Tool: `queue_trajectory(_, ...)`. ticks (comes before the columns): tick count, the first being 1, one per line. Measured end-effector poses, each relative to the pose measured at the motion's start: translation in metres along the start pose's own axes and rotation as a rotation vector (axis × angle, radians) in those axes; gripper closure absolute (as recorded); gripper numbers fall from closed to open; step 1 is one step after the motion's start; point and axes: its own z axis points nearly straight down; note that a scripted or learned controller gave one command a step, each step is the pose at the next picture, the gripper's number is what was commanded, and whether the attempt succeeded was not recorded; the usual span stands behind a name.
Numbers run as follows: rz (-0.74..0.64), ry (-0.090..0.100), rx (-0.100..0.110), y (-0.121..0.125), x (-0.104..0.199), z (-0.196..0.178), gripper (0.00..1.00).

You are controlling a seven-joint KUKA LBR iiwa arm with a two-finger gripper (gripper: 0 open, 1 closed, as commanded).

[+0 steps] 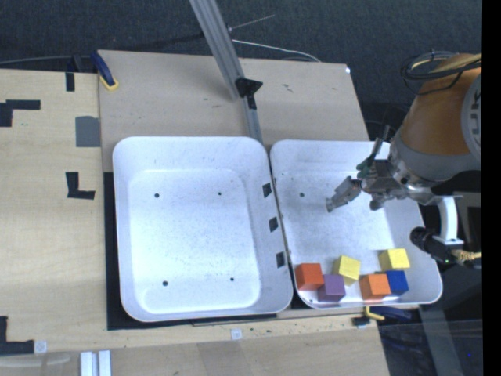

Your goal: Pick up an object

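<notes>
Several small cubes lie along the near edge of the right bin [313, 167]: an orange cube [309, 275], a purple cube [333, 287], a yellow cube [348, 267], a second orange cube [376, 285], a blue cube [398, 281] and a second yellow cube [394, 258]. My gripper [356, 202] hangs over the middle of the right bin, well behind the cubes. It is open, with one finger [338, 199] pointing left and nothing between the fingers.
The left bin [188, 225] sits beside the right one, with small black clips along the shared wall. A slanted metal pole [218, 34] with a black clamp [248, 87] stands behind the bins. The arm's orange band [438, 120] is at the right.
</notes>
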Motion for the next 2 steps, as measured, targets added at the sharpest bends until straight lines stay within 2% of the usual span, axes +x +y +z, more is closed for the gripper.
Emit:
queue_trajectory(1, -0.008, 0.001, -0.001, 0.062, 0.074, 0.037, 0.0)
queue_trajectory(2, -0.007, 0.002, -0.004, 0.124, 0.137, 0.035, 0.0)
